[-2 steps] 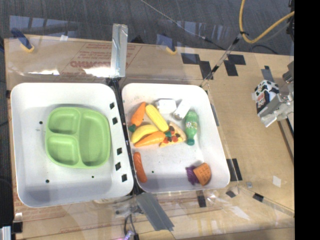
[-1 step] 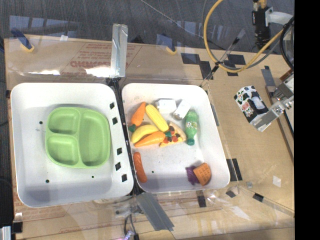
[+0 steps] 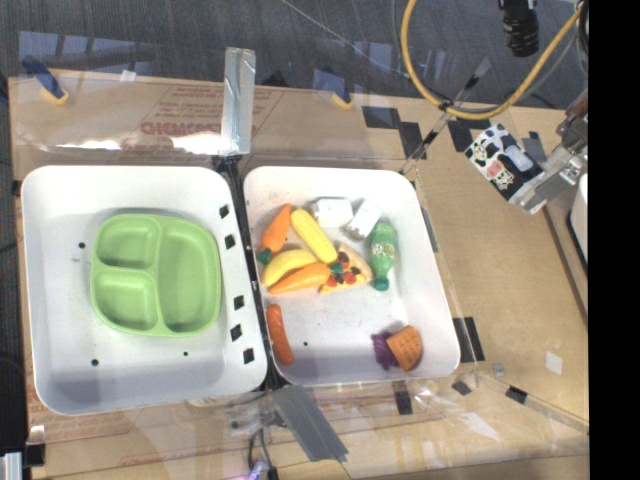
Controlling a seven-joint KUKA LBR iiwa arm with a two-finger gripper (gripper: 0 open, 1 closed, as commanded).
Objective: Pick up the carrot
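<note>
Ridged orange cone toy (image 3: pixel 406 347) at front; smooth tapered carrot (image 3: pixel 300 279) touching banana (image 3: pixel 285 264); gripper (image 3: pixel 533 192) state: cannot tell.

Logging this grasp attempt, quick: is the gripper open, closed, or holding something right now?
Gripper: cannot be told from this camera view.

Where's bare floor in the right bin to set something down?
Bare floor lies in the lower middle of the right bin, between the reddish sausage and the purple-and-orange toy. Its upper half is crowded with bananas, a green bottle and white blocks.
</note>
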